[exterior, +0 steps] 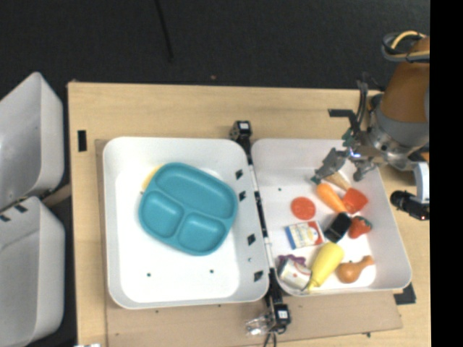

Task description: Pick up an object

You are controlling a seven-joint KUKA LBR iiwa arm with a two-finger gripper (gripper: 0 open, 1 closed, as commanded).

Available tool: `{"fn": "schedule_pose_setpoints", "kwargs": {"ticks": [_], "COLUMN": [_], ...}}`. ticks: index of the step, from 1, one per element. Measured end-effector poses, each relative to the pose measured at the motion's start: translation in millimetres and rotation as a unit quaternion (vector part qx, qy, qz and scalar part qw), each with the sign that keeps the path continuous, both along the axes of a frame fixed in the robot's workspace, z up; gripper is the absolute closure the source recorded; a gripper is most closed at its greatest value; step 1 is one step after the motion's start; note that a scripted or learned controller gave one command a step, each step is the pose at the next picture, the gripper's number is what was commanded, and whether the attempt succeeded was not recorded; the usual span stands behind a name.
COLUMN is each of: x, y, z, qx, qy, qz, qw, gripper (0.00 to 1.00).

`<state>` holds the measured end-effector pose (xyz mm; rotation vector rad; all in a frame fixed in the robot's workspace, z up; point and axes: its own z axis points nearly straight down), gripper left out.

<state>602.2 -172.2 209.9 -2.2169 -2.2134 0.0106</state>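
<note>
My gripper [346, 169] hangs over the upper right part of the right bin [289, 157], its two fingers spread open with nothing between them. Just below it lie an orange carrot [332, 196] and a red piece [355, 200]. Further down in that bin sit a flat red-orange disc [304, 208], a small white packet [303, 233], a black block [338, 227], a yellow banana-like piece [325, 264], a brown pear shape [353, 268] and a white cup [292, 273].
The left bin [123, 266] holds a turquoise sectioned tray [188, 208] with a yellow thing peeking out at its upper left. A black clip [241, 130] sits at the top of the divider between the bins. White chairs stand at the far left.
</note>
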Motion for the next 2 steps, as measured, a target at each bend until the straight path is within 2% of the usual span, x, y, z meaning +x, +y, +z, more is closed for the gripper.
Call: {"fn": "schedule_pose_setpoints", "kwargs": {"ticks": [1, 2], "x": [3, 4], "y": [0, 1], "z": [7, -56], "qx": [-0.0011, -0.0012], "qy": [-0.006, -0.004], "qz": [0.001, 0.000], "qw": [1.0000, 1.0000], "gripper": [0.00, 0.00]}}
